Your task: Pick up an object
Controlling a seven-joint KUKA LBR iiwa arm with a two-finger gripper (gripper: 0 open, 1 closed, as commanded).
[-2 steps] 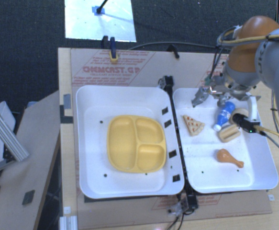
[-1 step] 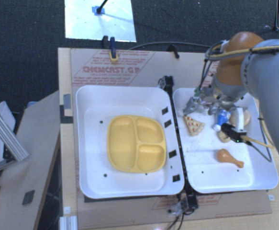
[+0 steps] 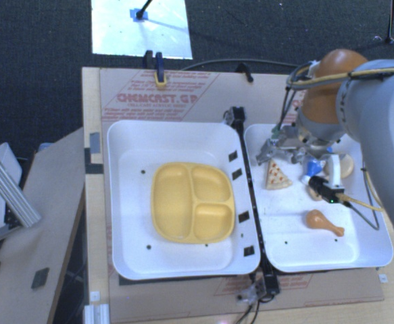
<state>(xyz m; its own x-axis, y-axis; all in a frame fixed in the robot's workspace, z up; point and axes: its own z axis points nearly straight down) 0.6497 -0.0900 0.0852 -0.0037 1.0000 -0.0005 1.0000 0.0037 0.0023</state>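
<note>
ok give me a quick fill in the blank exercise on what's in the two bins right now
1. The yellow divided plastic plate lies in the ____ white bin.
2. The plate has ____ compartments.
3. The toy pizza slice and brown toy drumstick lie in the ____ white bin.
4. The gripper hangs just above the ____.

Missing words: left; three; right; pizza slice

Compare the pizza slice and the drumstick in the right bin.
The pizza slice is a flat pale triangle with red spots; the drumstick is a rounded orange-brown shape tapering to a thin end. The pizza slice lies just below the claw; the drumstick lies apart, nearer the front rim. Both are toy food resting in the right bin.
</note>
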